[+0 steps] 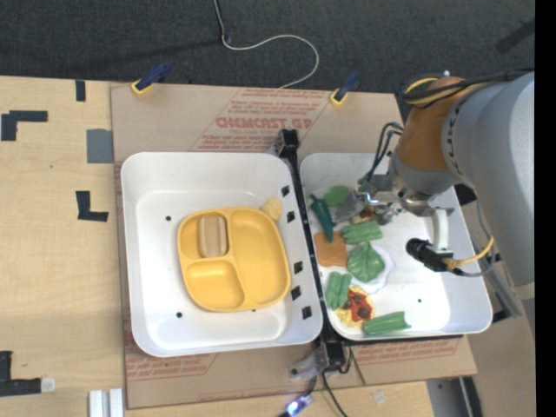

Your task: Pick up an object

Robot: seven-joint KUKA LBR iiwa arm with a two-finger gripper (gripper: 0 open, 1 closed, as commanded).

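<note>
Green plastic food pieces (360, 259) | right bin (465, 315) | gripper (369, 200) fingers: cannot tell

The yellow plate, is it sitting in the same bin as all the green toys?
No, the yellow plate lies in the left bin, while the green toys are piled in the right bin.

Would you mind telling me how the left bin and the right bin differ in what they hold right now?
The left bin holds one yellow divided tray, with a tan piece in one compartment; the right bin holds a loose heap of mostly green toy food. The left bin has no arm over it, while the gripper reaches into the right bin. Both are shallow, white and sit side by side.
</note>
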